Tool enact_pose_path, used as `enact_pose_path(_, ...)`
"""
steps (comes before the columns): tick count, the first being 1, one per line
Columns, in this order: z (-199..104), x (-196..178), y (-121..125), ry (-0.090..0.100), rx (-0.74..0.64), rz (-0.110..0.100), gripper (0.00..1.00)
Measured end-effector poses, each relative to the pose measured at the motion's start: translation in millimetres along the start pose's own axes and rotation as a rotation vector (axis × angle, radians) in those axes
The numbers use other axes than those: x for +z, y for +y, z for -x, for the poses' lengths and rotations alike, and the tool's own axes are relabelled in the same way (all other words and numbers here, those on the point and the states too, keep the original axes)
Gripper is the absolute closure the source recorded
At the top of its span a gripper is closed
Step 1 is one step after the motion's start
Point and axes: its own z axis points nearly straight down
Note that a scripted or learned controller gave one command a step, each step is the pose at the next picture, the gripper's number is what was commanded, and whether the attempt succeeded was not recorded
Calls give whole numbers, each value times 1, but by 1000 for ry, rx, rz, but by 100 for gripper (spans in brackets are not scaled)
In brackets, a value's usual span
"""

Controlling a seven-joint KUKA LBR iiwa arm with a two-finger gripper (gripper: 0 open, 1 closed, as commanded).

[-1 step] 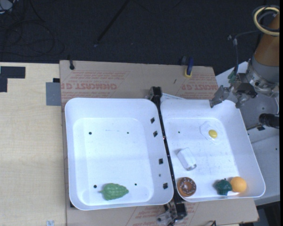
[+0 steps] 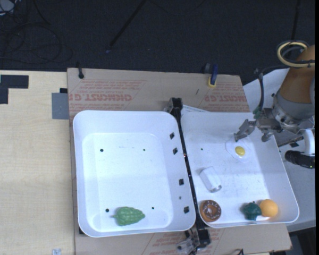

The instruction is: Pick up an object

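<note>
Clear cylinder [image 2: 210, 179] lying diagonally, upper-left to lower-right

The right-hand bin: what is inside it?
The right bin holds a small yellow piece, a white cup on its side, a brown doughnut, a dark green toy and an orange ball.

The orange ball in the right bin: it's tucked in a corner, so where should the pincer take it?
Come straight down on the orange ball and grip across its round middle, one finger toward the bin wall, one on its upper-left side. The dark green object touching its left blocks that side.
</note>
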Motion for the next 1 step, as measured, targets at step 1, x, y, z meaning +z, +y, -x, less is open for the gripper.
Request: enact_pose_path(1,-4,51,19,0,-7,4,0)
